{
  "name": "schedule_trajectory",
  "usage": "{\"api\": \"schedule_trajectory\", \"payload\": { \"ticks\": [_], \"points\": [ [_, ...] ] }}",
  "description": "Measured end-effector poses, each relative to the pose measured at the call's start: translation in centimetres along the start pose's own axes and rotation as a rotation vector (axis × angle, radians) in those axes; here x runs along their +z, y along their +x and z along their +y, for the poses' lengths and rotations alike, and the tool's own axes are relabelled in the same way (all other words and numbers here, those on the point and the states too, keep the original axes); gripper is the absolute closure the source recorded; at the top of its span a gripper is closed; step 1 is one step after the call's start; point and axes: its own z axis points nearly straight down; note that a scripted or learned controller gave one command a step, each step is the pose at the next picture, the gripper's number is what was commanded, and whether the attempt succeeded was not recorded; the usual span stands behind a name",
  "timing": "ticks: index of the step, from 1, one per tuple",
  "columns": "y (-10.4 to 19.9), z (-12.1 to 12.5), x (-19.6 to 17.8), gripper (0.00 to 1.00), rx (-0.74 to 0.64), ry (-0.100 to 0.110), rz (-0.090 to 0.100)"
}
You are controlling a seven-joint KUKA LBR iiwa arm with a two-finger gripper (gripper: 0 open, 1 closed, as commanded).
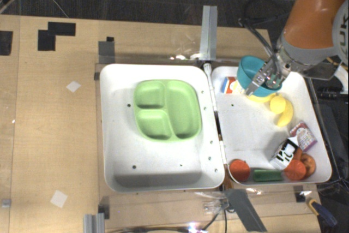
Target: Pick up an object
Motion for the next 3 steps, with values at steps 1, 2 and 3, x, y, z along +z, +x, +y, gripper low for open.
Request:
{"api": "schedule_trajectory", "payload": {
  "ticks": [1, 2, 3],
  "points": [
    [-0.1, 0.2, -1.1, 1.0, -0.008, -0.002, -0.005],
    [6.4, -7.3, 1.6, 1.0, -0.101, 0.006, 0.01],
    [6.2, -7.0, 0.4, 1.0, -0.107, 0.001, 0.004]
  ]
}}
